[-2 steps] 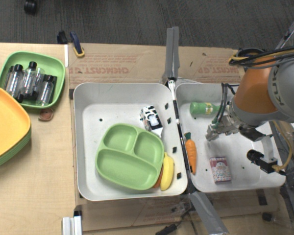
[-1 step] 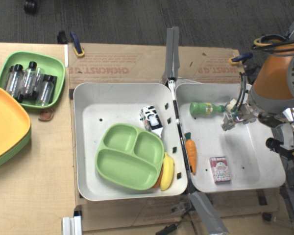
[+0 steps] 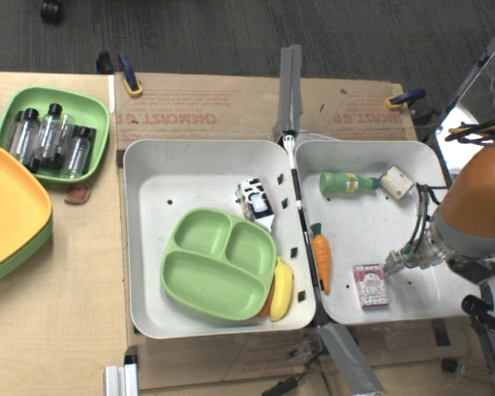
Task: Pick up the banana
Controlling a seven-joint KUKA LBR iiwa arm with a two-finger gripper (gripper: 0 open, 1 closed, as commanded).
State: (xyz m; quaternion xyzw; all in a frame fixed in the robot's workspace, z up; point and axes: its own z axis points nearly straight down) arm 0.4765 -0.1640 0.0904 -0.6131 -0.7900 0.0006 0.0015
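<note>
The bench [image 3: 58,320] carries two white bins [image 3: 140,221] at center, yellow plates [image 3: 12,221] at nine o'clock, a green tray [image 3: 95,110] at ten.

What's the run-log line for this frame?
phase: pre-grasp | pincer: right bin, beside card box | banana: left bin, against green divided plate, untouched

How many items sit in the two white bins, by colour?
Green: 2, divided plate, bottle
Yellow: 1, banana
Orange: 1, carrot
Black-and-white: 1, small toy
Pink: 1, card box
White: 1, small block
Total: 7
</note>
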